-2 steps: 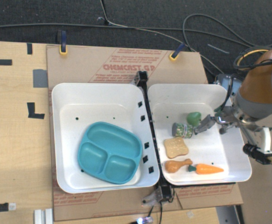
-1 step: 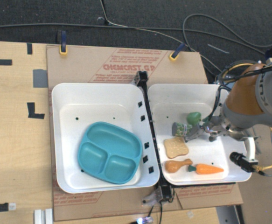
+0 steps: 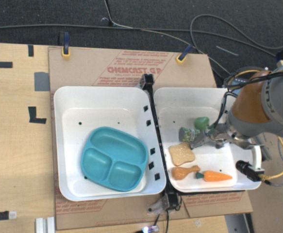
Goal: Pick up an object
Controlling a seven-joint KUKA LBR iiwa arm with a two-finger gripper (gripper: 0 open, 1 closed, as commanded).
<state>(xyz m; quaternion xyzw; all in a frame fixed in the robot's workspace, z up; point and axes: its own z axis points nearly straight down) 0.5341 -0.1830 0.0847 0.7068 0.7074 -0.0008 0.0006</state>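
Camera view, bench: we see two shallow white bins side by side on a cardboard sheet, the left bin and the right bin, parted by a dark divider strip.

Left bin: it holds a teal divided plate with three compartments, lying flat toward the near side.

Right bin, objects: we count a toy carrot, a toy chicken drumstick, a toy bread slice, a green toy and a grey-green item that we cannot name more exactly.

Carrot, look: orange body with a small dark green top at its left end.

Carrot, place: near right part of the right bin, just right of the drumstick and close to the near wall.

Carrot, axis: it lies flat, long axis running left to right, tip pointing right.

Drumstick: tan-orange, also lying left to right, thick end to the left.

Bread slice: pale tan, flat, just far of the drumstick.

Arm: the grey arm with its orange band reaches in from the right over the right bin.

Gripper: low in the middle of the right bin, beside the grey-green item and near the green toy; we cannot tell how its end stands, wide or narrow, or whether anything sits in it.
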